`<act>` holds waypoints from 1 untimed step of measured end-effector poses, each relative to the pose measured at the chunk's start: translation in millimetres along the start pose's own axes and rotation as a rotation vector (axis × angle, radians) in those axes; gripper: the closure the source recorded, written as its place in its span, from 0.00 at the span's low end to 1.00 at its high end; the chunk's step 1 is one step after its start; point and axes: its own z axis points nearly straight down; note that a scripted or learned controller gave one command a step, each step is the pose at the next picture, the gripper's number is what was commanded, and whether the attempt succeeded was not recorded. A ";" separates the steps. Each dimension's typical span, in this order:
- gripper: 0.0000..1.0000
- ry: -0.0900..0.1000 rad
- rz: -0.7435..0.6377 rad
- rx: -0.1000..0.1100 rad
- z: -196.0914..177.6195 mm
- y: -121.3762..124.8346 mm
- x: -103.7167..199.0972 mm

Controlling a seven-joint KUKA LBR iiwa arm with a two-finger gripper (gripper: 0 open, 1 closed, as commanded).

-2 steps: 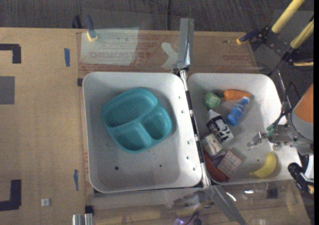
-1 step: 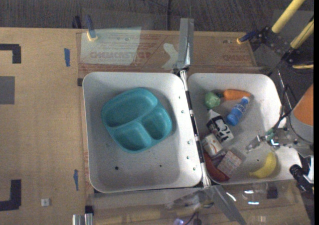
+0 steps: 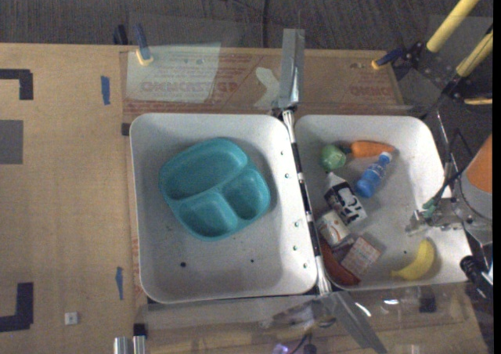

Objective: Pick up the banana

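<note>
- The banana (image 3: 418,261) is lying loose on the floor of the right bin (image 3: 407,127), in its near right corner, apart from the other items.
- The gripper (image 3: 429,215) is hovering just above and beside it; whether the jaws are wide or narrow cannot be told.
- Judgement: nothing is being held, so descent, grasp and lift are all remaining.

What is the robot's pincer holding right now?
Nothing. The pincer hovers above the banana, which lies loose in the right bin.
</note>
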 end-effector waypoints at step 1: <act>0.00 0.007 -0.004 0.002 0.3 0.5 3.1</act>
